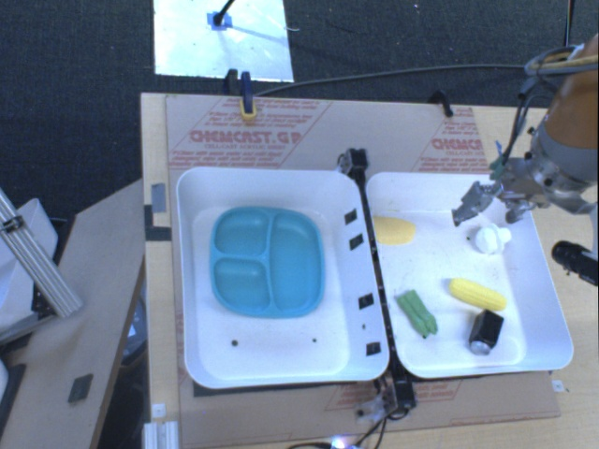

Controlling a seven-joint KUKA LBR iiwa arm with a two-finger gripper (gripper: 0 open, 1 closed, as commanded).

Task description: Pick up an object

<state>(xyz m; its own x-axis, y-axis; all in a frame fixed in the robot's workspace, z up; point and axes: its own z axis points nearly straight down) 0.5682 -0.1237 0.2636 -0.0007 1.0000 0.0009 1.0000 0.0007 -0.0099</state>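
The right bin (552, 344) holds several small objects. A pale yellow piece (394, 231) lies near its left wall. A small white object (488, 239) rests toward the back right, a yellow corn-like piece (478, 295) sits below it, a green pod (417, 312) lies left of the corn, and a black cylinder (485, 332) stands near the front. My gripper (487, 201) hangs over the back of this bin, just above the white object, with its fingers spread open and nothing between them.
The left bin (201, 344) carries a blue divided plate (269, 260). Black clips run along the wall between the two bins (367, 260). A cable crosses the bench behind the bins. A metal rail stands at the far left.
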